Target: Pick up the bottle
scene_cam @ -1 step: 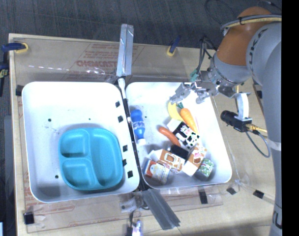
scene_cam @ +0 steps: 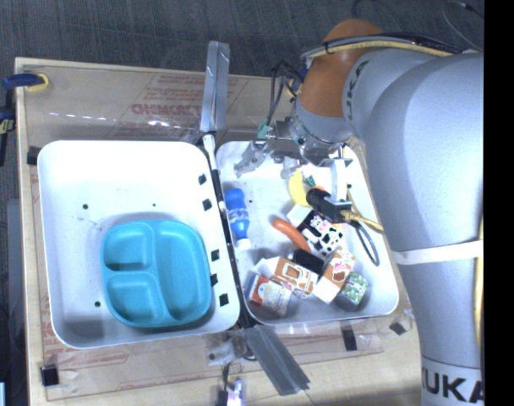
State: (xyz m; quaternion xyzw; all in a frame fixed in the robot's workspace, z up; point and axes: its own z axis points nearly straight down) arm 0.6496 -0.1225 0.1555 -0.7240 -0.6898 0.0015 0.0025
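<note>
The bottle (scene_cam: pixel 237 216) is small and clear, with a blue cap and a blue label. It lies lengthwise against the left wall of the right bin (scene_cam: pixel 384 299), cap towards the far end. My gripper (scene_cam: pixel 271 154) hangs below the orange wrist band over the far end of that bin. It is up and to the right of the bottle and apart from it, with nothing seen held. The big grey arm covers the bin's right side.
The left bin (scene_cam: pixel 62 184) holds a blue divided tray (scene_cam: pixel 155 271). Clutter fills the right bin beside the bottle: a yellow item (scene_cam: pixel 301 189), an orange carrot-like piece (scene_cam: pixel 287 229), a black-and-white box (scene_cam: pixel 321 232), printed cartons (scene_cam: pixel 284 281) and a greenish pack (scene_cam: pixel 354 290).
</note>
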